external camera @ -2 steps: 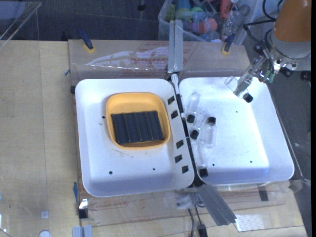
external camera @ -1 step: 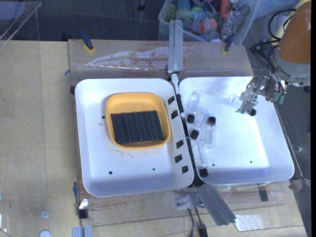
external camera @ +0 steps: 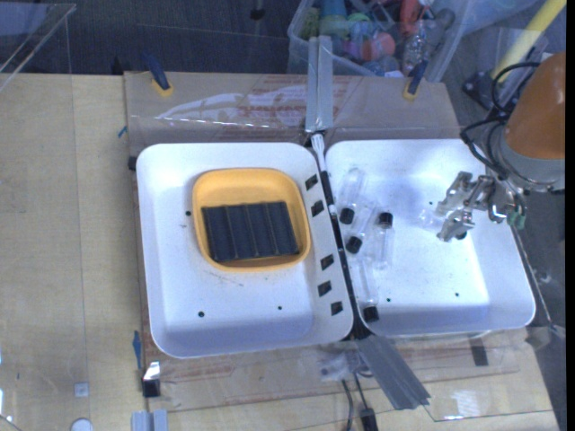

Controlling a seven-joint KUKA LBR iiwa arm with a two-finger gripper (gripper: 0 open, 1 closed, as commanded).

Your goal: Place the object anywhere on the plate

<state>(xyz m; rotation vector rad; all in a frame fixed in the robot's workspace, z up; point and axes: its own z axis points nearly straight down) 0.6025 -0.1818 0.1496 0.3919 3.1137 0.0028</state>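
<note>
A dark ridged object (external camera: 249, 231) is seen lying flat on the yellow plate (external camera: 208, 189) in the left bin (external camera: 171, 312). The gripper (external camera: 456, 215) is held above the right bin (external camera: 467, 290), near small clear vials (external camera: 382, 232); its state cannot be told.

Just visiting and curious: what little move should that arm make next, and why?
Probably shift left and down toward the small clear, black-capped pieces in the right bin. The gripper hovers over bare bin floor, and the yellow plate in the left bin carries a dark ribbed block.
</note>
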